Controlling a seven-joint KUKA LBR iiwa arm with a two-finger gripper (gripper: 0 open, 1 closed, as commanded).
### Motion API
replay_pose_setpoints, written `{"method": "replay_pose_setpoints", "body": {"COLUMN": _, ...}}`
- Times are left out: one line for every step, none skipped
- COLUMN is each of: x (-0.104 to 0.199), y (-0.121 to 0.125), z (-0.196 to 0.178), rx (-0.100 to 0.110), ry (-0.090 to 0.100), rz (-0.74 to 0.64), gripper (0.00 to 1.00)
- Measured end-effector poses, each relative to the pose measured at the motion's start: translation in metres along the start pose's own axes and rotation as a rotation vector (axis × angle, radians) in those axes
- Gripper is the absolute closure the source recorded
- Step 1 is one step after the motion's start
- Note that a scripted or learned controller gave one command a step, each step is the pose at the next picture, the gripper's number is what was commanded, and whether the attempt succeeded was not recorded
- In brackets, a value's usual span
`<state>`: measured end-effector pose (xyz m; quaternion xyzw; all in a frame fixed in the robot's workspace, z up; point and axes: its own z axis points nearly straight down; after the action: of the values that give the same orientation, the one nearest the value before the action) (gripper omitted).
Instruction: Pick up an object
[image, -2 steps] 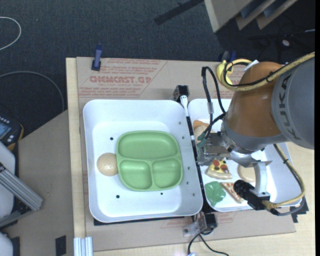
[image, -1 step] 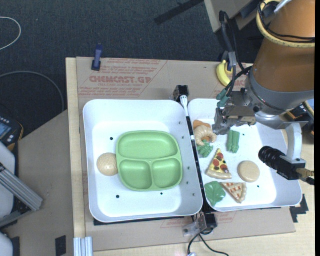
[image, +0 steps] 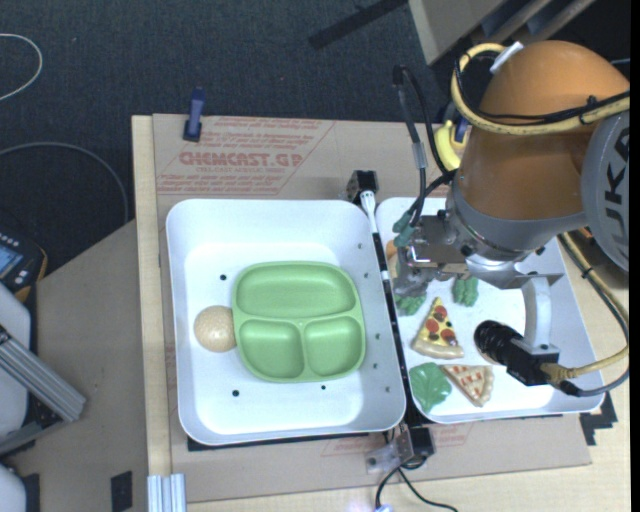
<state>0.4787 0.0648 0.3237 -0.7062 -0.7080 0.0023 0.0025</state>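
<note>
Counter, two white bins. Tool (image: 425, 262) low in right bin (image: 560, 395), grip state cannot tell. Pizza slice (image: 438, 330) just below tool; waffle piece (image: 470, 381) beyond; green divided plate (image: 298, 320) left of tool.

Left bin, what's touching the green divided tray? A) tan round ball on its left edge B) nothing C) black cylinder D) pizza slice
A: the tan ball sits against the left edge of the green divided tray in the left bin; the pizza slice lies in the right bin.
</note>
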Motion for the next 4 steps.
{"method": "replay_pose_setpoints", "body": {"x": -0.025, "y": 0.001, "z": -0.126, "rx": -0.024, "ry": 0.001, "rz": 0.003, "gripper": 1.00}}
{"method": "replay_pose_setpoints", "body": {"x": -0.007, "y": 0.000, "z": -0.072, "rx": -0.001, "ry": 0.000, "rz": 0.001, "gripper": 1.00}}
{"method": "replay_pose_setpoints", "body": {"x": 0.022, "y": 0.000, "z": -0.030, "rx": 0.000, "ry": 0.000, "rz": -0.001, "gripper": 1.00}}
{"method": "replay_pose_setpoints", "body": {"x": 0.021, "y": 0.001, "z": -0.043, "rx": -0.008, "ry": 0.000, "rz": 0.001, "gripper": 1.00}}
